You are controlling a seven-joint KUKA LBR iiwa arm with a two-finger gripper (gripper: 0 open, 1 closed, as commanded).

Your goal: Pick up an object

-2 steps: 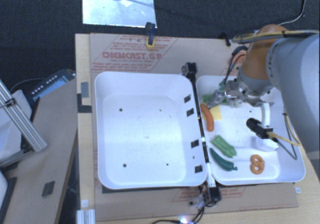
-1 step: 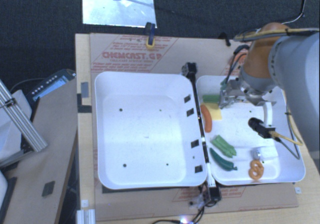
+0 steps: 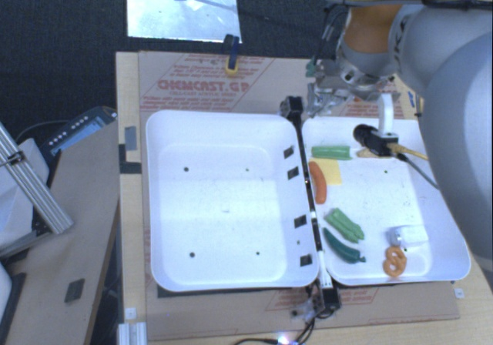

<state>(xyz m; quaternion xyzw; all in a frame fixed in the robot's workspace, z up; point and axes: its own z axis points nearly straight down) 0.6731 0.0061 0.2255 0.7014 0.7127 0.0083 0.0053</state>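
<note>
My gripper (image 3: 325,103) hangs over the far left corner of the right bin (image 3: 431,205), above the bin's rim. Just in front of it lies a long green pod (image 3: 331,152), with a yellow square piece (image 3: 332,173) and an orange sausage-shaped piece (image 3: 317,182) beside the bin's left wall. Closer to the front are a light green pepper (image 3: 344,224), a dark green pod (image 3: 343,247), a white block (image 3: 409,235) and an orange pretzel (image 3: 394,261). Nothing shows between the gripper and these things.
The left bin (image 3: 223,197) sits beside the right one, joined by a black-clipped divider (image 3: 308,197). Both rest on a cardboard sheet (image 3: 200,82). The big grey arm (image 3: 447,66) covers the right bin's far right side.
</note>
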